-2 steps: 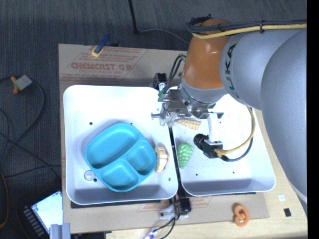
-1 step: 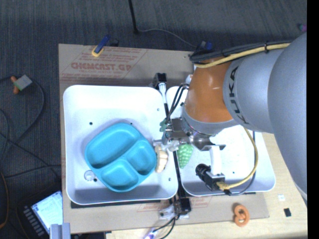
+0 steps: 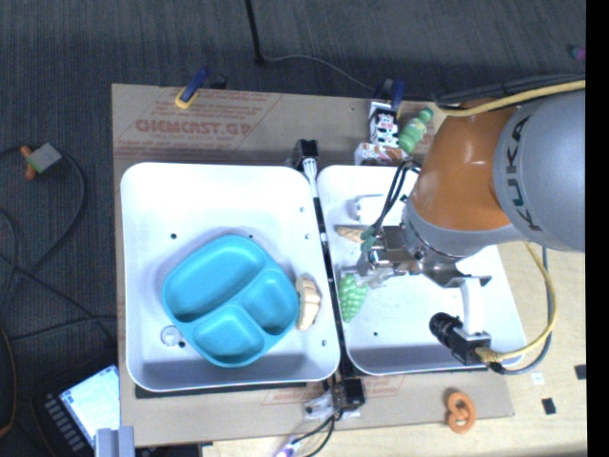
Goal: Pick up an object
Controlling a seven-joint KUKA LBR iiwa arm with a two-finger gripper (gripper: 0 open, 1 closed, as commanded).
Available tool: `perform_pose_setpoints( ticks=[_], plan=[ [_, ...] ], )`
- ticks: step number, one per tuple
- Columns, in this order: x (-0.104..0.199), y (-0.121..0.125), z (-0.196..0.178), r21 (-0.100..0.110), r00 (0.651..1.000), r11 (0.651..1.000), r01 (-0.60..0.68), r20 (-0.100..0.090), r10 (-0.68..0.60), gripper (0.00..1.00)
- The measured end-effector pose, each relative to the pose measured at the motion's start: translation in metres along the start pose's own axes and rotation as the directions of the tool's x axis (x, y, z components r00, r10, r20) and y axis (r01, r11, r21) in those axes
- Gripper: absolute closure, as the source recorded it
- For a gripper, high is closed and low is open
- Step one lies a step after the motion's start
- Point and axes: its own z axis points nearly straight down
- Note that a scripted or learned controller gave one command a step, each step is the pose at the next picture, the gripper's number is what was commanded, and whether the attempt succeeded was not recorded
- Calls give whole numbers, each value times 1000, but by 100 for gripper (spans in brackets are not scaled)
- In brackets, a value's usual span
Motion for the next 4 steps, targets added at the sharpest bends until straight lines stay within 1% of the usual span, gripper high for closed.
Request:
perform_pose_setpoints(
  ticks=[1, 2, 3, 4],
  plan=[
    [9, 17, 22, 2, 1000, 1000, 1, -1, -1, 100],
    [15, -1, 42, 2, 1000, 1000, 1, -1, -1, 100],
    [-87, 3, 42, 1, 1000, 1000, -1, 1, 1, 100],
    [-65, 24, 42, 2, 1000, 1000, 2, -1, -2, 100]
  ],
)
